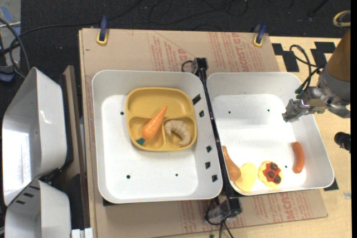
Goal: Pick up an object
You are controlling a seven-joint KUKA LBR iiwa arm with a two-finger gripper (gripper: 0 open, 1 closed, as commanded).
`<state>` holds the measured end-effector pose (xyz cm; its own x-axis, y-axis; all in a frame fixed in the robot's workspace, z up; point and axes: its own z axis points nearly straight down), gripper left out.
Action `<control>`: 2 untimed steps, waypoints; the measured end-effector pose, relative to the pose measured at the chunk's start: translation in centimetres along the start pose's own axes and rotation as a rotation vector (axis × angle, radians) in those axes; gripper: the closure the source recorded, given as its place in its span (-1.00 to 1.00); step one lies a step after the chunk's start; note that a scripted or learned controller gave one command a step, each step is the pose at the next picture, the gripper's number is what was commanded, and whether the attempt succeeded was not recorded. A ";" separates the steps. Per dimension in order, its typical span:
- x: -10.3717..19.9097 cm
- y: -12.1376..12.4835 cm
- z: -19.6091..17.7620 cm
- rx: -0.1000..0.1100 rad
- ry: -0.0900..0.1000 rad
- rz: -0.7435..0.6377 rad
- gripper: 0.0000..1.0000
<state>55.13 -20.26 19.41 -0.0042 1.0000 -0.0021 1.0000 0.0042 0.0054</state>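
The gripper [291, 112] hangs over the right bin [262, 89] near its right wall, and whether it is open or closed I cannot tell. Along that bin's near edge lie a sausage [299, 157] toward the right, a small pizza slice [271, 173], a yellow piece [249, 174] and a drumstick [231, 164] by the left corner. In the left bin [111, 131] a yellow divided plate [139, 100] holds a carrot [154, 123] and a shrimp [179, 131], side by side
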 end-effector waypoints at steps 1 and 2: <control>0.0 0.2 -5.4 -0.002 -0.001 0.000 1.00; 5.0 0.1 -4.2 0.006 0.004 -0.003 1.00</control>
<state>55.18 -15.24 23.65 -0.0067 1.0000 0.0015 1.0000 0.0067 -0.0011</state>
